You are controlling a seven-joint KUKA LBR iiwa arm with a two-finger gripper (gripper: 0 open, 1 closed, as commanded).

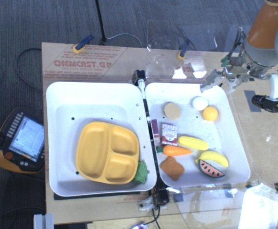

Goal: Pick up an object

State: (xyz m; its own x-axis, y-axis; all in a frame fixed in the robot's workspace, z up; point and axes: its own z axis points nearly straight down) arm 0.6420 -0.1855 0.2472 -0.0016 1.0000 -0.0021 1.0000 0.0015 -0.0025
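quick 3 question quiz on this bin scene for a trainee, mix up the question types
1. True or false: the yellow plastic divided tray lies in the left white bin.
2. Which toy lies nearest the gripper? A) white egg B) watermelon slice C) orange carrot
3. Fill in: the small pink carton lies in the ____ white bin.

Key: 1 true; 2 A; 3 right
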